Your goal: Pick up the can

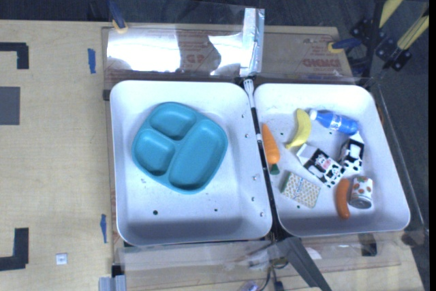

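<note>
Can lies on its side in the right bin, near-right corner, touching an orange sausage-shaped toy. Nearby: b/w spotted pieces, patterned pouch, carrot, banana, blue bottle. Left bin holds a blue 3-section plate. Can's label too small to read, prob. a small tin

The pale wood counter carries two shallow white bins touching side by side: the left bin and the right bin. Blue tape marks sit near its left side.
</note>
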